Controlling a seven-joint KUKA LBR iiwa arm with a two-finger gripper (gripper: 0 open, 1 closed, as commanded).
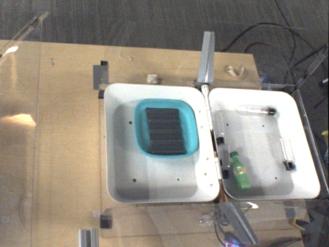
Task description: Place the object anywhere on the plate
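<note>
Wooden bench (56, 153) — ribbed dark slab (164, 131) on teal plate (190, 133).

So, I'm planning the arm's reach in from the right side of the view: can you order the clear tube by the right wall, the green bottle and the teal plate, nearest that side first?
1. Clear tube: in the right bin, beside its right wall.
2. Green bottle: same bin, near its lower left corner.
3. Teal plate: in the left bin, plainly farthest.
</note>
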